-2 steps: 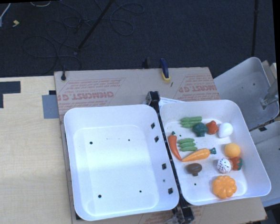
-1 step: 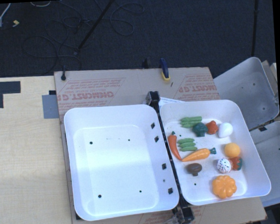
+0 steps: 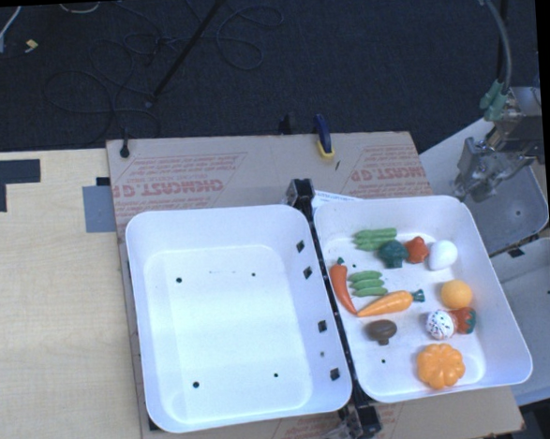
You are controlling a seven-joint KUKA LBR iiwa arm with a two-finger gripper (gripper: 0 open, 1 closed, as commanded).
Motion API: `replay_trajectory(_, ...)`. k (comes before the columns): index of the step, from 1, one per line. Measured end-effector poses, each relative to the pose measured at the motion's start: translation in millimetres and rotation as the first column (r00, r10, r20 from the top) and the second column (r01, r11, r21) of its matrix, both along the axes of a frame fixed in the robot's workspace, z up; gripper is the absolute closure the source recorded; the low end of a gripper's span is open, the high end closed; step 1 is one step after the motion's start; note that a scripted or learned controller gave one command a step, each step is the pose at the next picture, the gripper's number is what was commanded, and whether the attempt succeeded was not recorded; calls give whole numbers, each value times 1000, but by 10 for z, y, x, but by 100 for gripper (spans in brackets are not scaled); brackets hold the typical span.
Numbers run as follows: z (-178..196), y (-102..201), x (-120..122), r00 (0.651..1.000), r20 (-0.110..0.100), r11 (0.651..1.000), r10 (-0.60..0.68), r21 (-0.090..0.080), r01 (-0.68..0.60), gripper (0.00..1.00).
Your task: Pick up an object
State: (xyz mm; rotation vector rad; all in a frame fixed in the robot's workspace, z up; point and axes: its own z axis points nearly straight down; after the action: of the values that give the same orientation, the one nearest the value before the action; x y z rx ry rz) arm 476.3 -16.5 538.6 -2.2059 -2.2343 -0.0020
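We are looking down on a dark carpeted floor (image 3: 338, 50) running across the top, with thin black cables (image 3: 243, 28) looping over it. A pale wooden bench top (image 3: 47, 324) is filling the left side, carrying dark and grey rectangular patches (image 3: 96, 208). A brown cardboard sheet (image 3: 206, 176) with red printing is lying flat on it, and a blue and yellow clamp (image 3: 324, 137) is gripping its far edge. Light is falling evenly.

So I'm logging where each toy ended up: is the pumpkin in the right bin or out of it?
In. The orange pumpkin lies on the floor of the right bin, near its front corner, inside the rim.
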Motion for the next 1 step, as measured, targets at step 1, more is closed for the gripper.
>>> replay_trajectory(1,-10,-56,-3,1000,-2,1000,-11,-3,11,0)
